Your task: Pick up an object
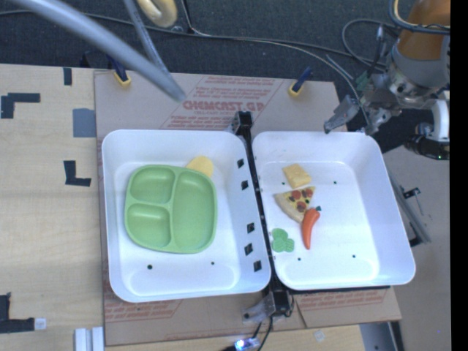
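nearest the camera in the right bin [395, 258] lies a small green broccoli piece [281, 240], lumpy and matte, close to the divider between the bins. just beside it a smooth orange carrot [310, 227] tapers downward, its green stub end up by a flat pizza slice [296, 202], a tan wedge dotted with red and dark toppings. touching the slice's upper edge is a pale yellow block [296, 175], squarish, like a cheese or bread piece. all four toys cluster in the left half of this shallow, glossy white bin with rounded corners.

gripper [351, 115] hangs above the bin's far right corner, outside the rim, well apart from the toys; nothing sits between its dark parts, and whether they are spread or pressed together cannot be told.

left bin [117, 269], same white plastic, holds a light green divided plate [172, 208] with three compartments and rounded corners. a yellow object [201, 166] peeks from behind the plate's upper right edge, touching it. both bins rest on brown cardboard [219, 101] printed with red lettering, on a pale wooden bench [36, 218].
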### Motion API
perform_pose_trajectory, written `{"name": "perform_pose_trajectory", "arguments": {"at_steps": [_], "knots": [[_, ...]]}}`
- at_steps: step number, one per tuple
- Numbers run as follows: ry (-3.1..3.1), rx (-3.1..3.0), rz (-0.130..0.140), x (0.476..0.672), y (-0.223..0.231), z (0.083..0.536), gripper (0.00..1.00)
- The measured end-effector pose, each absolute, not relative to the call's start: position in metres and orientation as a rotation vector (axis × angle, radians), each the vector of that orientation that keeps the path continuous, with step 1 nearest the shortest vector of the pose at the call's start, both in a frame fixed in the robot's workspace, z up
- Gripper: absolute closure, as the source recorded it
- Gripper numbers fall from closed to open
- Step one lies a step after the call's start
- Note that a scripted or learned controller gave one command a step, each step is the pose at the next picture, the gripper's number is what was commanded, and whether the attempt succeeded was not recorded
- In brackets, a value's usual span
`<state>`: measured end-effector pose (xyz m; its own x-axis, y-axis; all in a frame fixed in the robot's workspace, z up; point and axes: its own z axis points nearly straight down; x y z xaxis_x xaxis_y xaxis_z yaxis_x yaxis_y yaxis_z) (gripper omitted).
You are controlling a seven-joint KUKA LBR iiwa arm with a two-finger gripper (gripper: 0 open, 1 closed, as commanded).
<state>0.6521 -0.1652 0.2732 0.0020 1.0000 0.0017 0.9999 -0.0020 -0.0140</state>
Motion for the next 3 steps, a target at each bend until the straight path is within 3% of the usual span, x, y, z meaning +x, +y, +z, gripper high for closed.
{"name": "perform_pose_trajectory", "arguments": {"at_steps": [1,3], "knots": [[-2.223,-2.219,0.002,0.654,-0.165,0.282,0.00],[-2.221,-2.219,0.007,0.653,-0.164,0.193,0.00]]}}
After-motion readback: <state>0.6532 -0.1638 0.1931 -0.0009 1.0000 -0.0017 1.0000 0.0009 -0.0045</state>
